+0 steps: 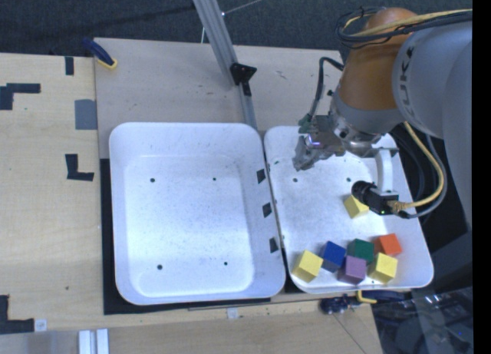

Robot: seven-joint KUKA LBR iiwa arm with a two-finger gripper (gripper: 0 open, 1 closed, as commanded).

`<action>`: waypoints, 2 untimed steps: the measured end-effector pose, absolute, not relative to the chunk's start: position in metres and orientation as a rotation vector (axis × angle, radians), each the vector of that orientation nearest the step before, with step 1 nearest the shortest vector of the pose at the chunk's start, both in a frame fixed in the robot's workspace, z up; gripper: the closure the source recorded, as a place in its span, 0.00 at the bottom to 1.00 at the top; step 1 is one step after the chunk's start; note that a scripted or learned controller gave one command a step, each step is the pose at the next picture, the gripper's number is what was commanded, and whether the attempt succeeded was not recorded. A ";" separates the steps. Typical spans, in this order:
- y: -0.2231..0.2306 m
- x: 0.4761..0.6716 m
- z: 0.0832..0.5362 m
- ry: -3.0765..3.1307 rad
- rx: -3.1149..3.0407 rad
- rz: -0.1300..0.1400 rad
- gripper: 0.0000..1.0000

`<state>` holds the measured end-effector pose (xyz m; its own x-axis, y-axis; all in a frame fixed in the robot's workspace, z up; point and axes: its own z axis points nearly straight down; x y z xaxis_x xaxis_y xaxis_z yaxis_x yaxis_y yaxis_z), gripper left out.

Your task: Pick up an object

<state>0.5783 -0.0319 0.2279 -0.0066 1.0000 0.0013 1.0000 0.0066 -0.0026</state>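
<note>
From where I stand, the grey arm (414, 61) with its orange band reaches in from the right and hangs over the far part of the right bin (307, 214). Its gripper (307, 153) sits just above the bin's far left corner, close to the wall between the two bins. I cannot tell from here how the tool is set, and I see nothing caught in it.

The blocks lie well apart from it, toward the near side of the right bin. One yellow block (354, 206) rests alone near the bin's right side, beside a black cable fitting (368, 195). Along the near edge a cluster sits close together: a yellow block at the left (308, 265), a blue block (334, 254), a green block (360, 249), a purple block (355, 268), another yellow block (385, 267) and an orange block (390, 244).

The left bin (188, 214) lies just beside the right one.
</note>
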 end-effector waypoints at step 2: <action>0.071 0.575 0.224 -2.227 -2.212 0.002 1.00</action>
